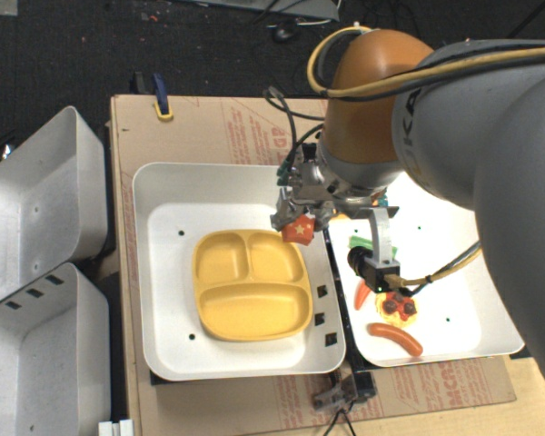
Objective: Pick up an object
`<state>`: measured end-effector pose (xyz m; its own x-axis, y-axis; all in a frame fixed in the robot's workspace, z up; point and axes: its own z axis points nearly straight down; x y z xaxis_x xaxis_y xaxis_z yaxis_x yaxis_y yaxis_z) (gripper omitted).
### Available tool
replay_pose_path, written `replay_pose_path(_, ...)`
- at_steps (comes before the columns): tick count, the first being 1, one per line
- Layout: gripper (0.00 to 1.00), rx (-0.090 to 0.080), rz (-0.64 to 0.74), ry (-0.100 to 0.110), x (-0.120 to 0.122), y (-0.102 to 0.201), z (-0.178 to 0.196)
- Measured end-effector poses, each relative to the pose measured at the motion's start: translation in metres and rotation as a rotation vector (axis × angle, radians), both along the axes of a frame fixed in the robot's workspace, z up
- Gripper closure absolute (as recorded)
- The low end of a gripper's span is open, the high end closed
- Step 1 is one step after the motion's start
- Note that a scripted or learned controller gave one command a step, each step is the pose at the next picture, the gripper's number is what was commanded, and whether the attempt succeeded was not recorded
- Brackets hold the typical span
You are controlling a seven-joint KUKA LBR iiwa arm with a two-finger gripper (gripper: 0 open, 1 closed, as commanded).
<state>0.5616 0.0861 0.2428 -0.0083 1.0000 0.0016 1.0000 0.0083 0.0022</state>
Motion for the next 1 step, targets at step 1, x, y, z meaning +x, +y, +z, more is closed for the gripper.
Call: replay_pose_path(1, 0.0, -0.002, -0.005, 0.002, -0.0005, -0.0036, -0.0005)
